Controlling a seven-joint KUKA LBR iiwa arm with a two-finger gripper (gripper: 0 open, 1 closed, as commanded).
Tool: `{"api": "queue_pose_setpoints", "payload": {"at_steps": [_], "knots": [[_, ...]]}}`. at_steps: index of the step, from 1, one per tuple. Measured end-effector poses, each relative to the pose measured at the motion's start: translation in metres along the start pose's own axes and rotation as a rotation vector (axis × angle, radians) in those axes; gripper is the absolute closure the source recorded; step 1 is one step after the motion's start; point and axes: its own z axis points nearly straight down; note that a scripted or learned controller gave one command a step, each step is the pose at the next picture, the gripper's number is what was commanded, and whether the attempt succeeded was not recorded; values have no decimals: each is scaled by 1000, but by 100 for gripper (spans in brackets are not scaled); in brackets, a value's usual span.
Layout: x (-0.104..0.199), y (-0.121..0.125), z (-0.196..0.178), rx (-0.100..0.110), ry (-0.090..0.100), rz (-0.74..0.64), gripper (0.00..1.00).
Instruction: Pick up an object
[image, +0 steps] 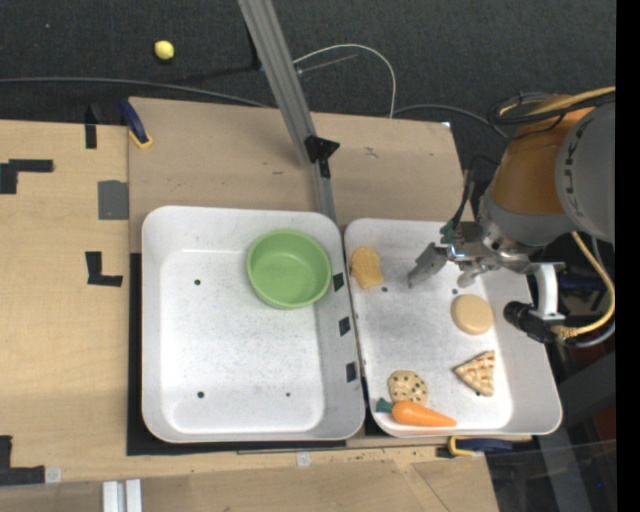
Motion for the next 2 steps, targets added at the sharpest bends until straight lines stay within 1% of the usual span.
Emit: {"api": "queue_pose_setpoints", "payload": {"at_steps": [1, 2], "knots": [[-7, 1, 62, 1, 0, 1, 0], [-6, 2, 48, -4, 0, -1, 100]]}}
